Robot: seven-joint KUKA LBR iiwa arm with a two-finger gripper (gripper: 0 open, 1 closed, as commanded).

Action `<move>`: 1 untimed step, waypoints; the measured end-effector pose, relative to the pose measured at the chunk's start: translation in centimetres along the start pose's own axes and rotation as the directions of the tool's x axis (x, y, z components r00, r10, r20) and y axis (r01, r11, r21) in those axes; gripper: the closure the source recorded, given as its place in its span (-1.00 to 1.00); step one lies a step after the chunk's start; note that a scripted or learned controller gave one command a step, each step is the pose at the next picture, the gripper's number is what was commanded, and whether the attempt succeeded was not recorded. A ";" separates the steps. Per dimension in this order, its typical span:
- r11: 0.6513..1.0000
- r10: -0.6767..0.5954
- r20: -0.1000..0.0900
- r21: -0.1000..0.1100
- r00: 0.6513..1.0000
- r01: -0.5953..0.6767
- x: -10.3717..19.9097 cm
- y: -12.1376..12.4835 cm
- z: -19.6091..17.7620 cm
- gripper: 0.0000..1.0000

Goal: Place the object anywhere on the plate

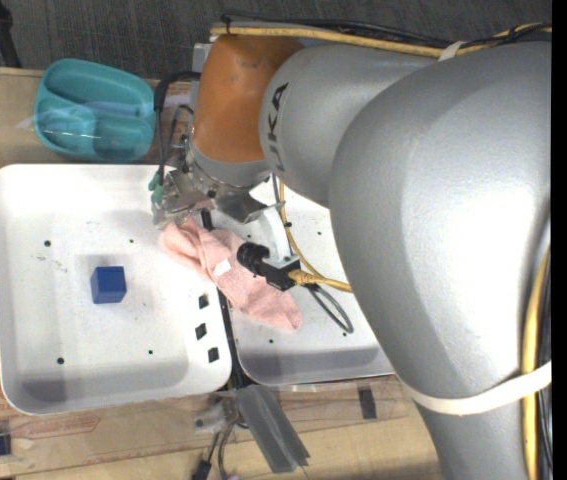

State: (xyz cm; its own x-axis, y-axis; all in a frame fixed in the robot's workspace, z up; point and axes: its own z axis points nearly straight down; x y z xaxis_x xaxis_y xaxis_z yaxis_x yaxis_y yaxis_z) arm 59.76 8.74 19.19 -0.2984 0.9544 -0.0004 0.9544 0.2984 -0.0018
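Note:
A pink cloth (pixel 233 273) lies crumpled across the ridge between the two white bins, running from the left bin's right part down into the right bin. My gripper (pixel 175 198) is directly over the cloth's upper left end, at the back right of the left bin (pixel 23 218). The wrist hides where the two meet. A teal plate (pixel 93 108) with raised sides sits on the bench beyond the left bin's back left corner, well away from the gripper. A small blue cube (pixel 109 284) rests in the middle of the left bin.
The grey arm with its orange band (pixel 238 98) covers most of the right bin (pixel 303 363) and the right of the view. A black cable connector (pixel 263 264) and a yellow cable hang over the cloth. Wooden bench edges frame the bins.

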 end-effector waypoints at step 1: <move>1.000 0.009 0.000 0.001 1.000 -0.009 5.7 -6.3 -0.6 1.00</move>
State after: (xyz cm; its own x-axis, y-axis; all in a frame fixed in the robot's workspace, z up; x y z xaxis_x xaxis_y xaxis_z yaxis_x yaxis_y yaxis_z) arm 52.02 12.34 19.77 -0.2902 0.9570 -0.0002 0.9570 0.2902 -0.0030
